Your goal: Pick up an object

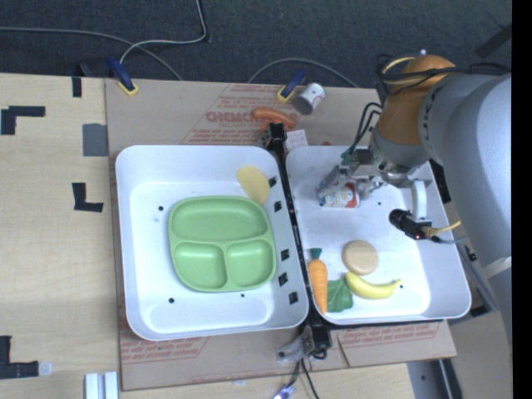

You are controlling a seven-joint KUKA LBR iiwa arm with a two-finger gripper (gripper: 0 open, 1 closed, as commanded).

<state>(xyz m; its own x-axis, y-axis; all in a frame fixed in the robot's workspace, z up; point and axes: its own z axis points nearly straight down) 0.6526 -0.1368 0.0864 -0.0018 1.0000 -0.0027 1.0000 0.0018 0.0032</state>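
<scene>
My gripper (347, 185) is low in the far part of the right bin (432, 293), just over a small red and white object (350, 197) that it partly hides. I cannot tell if it touches that object. Nearer the front of this bin lie a round tan cookie (361, 257), a yellow banana (371, 287), an orange carrot (317, 283) and a green leafy piece (338, 296). The left bin (141, 223) holds a green divided plate (222, 243) and a pale yellow lemon-shaped piece (253, 183).
The grey arm with its orange band (411, 106) comes in over the right bin's far right corner. A black cable end (405, 220) hangs over that bin. An orange sausage-like item (274, 115) and a small grey cylinder (308, 98) lie on the cardboard behind the bins.
</scene>
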